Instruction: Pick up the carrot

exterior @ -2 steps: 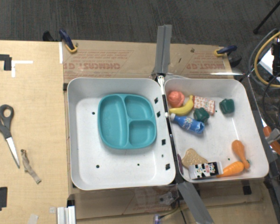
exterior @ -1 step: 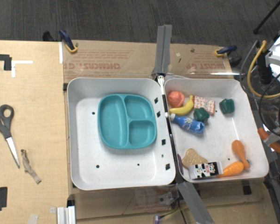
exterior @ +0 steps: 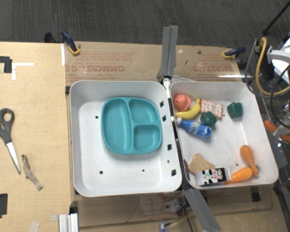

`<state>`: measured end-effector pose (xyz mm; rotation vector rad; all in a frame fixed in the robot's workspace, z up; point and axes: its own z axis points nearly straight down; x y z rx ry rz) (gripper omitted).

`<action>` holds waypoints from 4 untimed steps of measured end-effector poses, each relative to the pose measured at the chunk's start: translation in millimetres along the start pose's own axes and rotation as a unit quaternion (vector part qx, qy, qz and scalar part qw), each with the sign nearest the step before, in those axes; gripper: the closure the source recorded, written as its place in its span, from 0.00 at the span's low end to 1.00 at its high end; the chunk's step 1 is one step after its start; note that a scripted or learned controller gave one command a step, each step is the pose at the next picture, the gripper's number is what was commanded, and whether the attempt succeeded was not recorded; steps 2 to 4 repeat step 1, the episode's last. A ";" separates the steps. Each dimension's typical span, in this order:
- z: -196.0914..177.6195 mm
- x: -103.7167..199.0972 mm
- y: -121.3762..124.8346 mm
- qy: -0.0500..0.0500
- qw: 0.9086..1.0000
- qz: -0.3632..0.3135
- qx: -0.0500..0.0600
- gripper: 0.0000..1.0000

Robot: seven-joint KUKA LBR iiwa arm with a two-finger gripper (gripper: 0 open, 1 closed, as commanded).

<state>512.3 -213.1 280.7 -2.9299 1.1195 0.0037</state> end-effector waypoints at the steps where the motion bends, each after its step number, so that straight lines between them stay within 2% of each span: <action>1: 14.9 23.6 -26.8 0.001 0.992 -0.124 0.000 1.00; 4: 14.9 23.6 -26.8 0.001 0.992 -0.124 0.000 1.00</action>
